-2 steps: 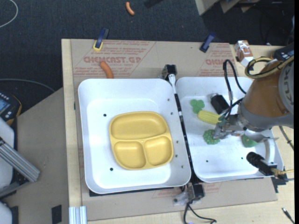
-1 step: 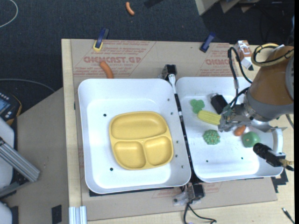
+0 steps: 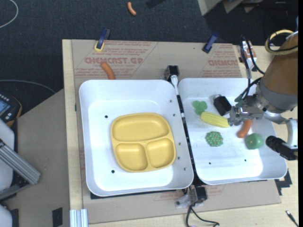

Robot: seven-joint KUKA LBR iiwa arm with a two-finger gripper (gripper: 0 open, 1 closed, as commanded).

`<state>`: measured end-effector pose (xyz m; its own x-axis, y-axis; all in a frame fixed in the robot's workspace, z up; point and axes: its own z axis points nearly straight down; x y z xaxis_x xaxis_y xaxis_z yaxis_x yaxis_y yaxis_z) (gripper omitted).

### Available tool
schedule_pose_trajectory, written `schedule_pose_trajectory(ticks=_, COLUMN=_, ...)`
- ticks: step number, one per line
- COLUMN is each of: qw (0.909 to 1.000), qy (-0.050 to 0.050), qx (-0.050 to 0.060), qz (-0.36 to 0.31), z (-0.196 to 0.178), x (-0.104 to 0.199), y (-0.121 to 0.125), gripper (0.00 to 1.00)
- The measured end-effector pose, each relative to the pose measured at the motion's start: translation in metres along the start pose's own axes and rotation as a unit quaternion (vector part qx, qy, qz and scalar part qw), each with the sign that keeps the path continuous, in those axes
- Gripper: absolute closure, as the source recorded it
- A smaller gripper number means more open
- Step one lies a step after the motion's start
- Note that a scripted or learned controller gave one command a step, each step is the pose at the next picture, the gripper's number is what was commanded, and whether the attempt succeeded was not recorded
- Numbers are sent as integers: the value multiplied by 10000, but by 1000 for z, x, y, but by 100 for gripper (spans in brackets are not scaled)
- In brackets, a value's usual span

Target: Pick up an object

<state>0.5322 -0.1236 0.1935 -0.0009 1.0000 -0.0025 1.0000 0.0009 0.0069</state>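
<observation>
Several small toy foods are crowding the right bin [image 3: 227, 171], and that is what I am worrying about as I am watching from here. The gripper [image 3: 238, 116] is sitting low in the upper right part of that bin, right at the right-hand tip of the yellow corn cob [image 3: 214, 119], with the orange carrot [image 3: 244, 128] just below and to the right of it. I cannot tell whether it is open or closed; the metal at the wrist is hiding that, and I am seeing nothing clearly pinched in it.

Because the corn and carrot are lying so near each other, I am judging that a close here could catch only the rounded end of the cob and squirt it sideways, or nudge the carrot toward the green ball [image 3: 254, 141] at the bin's right. The black block [image 3: 220, 104] just above the corn is another thing that could be getting knocked. A round, slick cob taken by its tip is likely to be pivoting and slipping on the lift.

The broccoli floret [image 3: 199, 106] and the bumpy green piece [image 3: 214, 138] are sitting farther left, apart from the tool, so I am less concerned about those. The left bin [image 3: 94, 126] is holding a yellow divided plate [image 3: 142, 141], well away from all this.
</observation>
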Motion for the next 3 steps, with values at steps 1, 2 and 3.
schedule_pose_trajectory(ticks=1, qw=10000, qy=1, qx=2, qz=-2, z=-34, x=0, y=2, gripper=100)
schedule_pose_trajectory(ticks=2, qw=10000, qy=15, qx=16, qz=-25, z=-22, x=48, y=28, gripper=100)
schedule_pose_trajectory(ticks=3, qw=10000, qy=19, qx=12, qz=-31, z=-22, x=104, y=52, gripper=100)
